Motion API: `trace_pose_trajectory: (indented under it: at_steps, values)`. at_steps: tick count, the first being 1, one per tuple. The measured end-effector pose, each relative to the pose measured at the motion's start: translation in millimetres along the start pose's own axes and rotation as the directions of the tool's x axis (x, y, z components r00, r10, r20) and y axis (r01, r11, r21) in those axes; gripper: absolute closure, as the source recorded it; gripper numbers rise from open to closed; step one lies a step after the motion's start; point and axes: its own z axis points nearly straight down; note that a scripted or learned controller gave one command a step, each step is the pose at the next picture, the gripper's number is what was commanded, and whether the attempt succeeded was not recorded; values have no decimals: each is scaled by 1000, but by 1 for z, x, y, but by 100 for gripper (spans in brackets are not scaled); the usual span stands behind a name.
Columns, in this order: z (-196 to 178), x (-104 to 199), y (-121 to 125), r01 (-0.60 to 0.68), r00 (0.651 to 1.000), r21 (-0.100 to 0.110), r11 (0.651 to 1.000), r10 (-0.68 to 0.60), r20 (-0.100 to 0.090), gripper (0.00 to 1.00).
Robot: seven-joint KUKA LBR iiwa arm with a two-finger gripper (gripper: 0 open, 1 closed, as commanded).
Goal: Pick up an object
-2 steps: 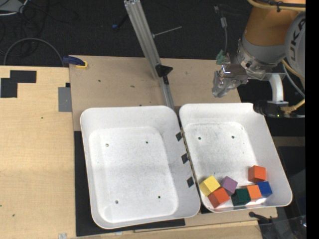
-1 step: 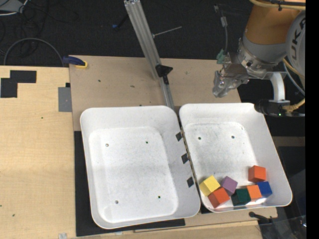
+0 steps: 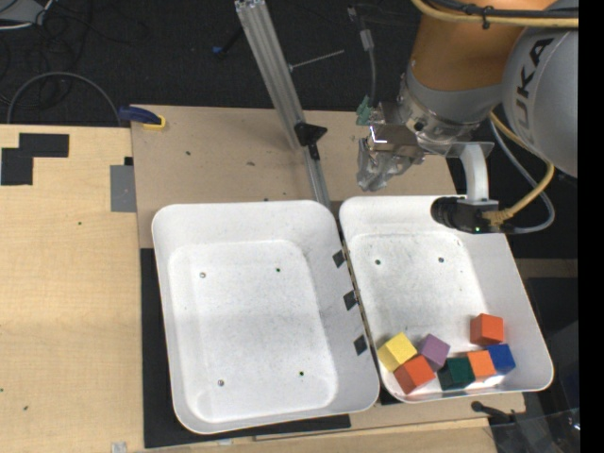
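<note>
The end effector is seen above the right bin's far rim; its grip state cannot be told. Coloured cubes are clustered in the near corner.

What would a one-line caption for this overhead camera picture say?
Robot arm's gripper hovers above the far edge of the right bin, whose coloured blocks cluster in its near corner, beside the left bin.

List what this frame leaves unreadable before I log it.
- Hand, camera view: blurred and small against the bench; open or shut cannot be told.
- Green block: partly covered by the orange block and red block in the right bin.
- Arm: cut off by the top edge.
</note>
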Motion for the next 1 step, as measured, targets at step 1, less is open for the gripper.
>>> trace_pose_trajectory:
  at_steps: [1]
  values:
    - [-24,56,-13,-2,1000,-1,1000,2,1,100]
